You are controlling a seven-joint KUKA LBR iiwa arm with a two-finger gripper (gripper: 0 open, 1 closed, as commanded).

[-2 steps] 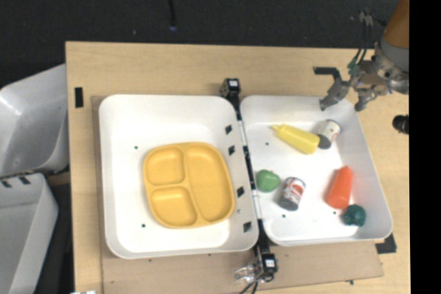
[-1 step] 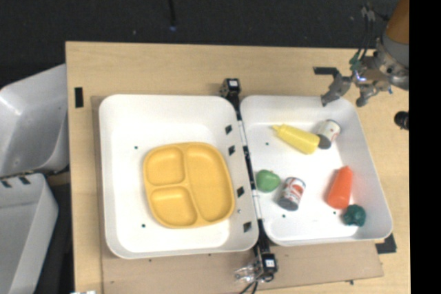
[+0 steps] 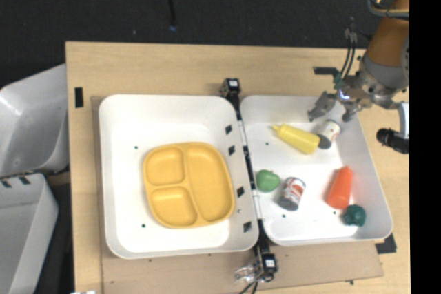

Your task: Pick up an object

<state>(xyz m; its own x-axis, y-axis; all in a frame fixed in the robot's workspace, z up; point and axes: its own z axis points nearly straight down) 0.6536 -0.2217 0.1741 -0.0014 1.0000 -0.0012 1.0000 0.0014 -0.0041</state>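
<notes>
The right bin (image 3: pixel 313 234) holds a yellow mustard bottle (image 3: pixel 299 138) lying on its side, a small white and grey cylinder (image 3: pixel 329 132) by the bottle's right end, a green lump (image 3: pixel 267 180), a small tin can (image 3: pixel 291 192), an orange carrot-like piece (image 3: pixel 339 187) and a dark green ball (image 3: pixel 354 215). My gripper (image 3: pixel 335 111) hangs over the bin's far right part, just above the white cylinder and the mustard bottle's right end. Its fingers are spread open and hold nothing.
The left bin (image 3: pixel 120 217) holds a yellow divided plate (image 3: pixel 187 184). A row of black clips (image 3: pixel 242 148) runs along the seam between the bins. Wooden bench (image 3: pixel 151 69) surrounds both. A white object (image 3: pixel 31 120) stands off the bench's left edge.
</notes>
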